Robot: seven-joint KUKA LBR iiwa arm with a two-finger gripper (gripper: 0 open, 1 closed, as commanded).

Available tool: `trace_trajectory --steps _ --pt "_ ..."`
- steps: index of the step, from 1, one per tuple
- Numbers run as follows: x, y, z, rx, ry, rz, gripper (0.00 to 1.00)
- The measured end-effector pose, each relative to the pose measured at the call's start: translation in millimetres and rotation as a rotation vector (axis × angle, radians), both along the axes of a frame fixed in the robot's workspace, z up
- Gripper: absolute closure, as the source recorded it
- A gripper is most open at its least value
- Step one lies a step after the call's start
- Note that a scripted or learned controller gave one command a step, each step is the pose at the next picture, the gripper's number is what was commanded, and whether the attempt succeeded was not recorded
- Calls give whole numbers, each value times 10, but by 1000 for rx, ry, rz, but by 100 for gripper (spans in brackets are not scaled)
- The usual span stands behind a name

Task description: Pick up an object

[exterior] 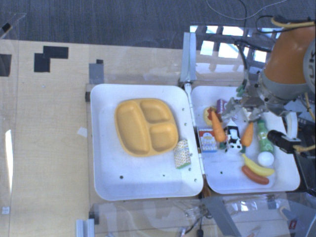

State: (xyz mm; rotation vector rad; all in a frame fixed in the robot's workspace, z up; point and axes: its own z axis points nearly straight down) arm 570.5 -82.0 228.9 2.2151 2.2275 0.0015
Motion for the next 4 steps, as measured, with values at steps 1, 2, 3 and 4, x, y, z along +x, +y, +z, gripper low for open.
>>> trace_trajectory --steps 1,2,3,4 --pt "83 -322 -613 0 1 -49 0" --pt "-101 -175 -706 1 3 -171 0" --pt "181 -229 -1379 -2 -9 -279 0" --pt "190 -219 -1256 -1 -11 -277 100"
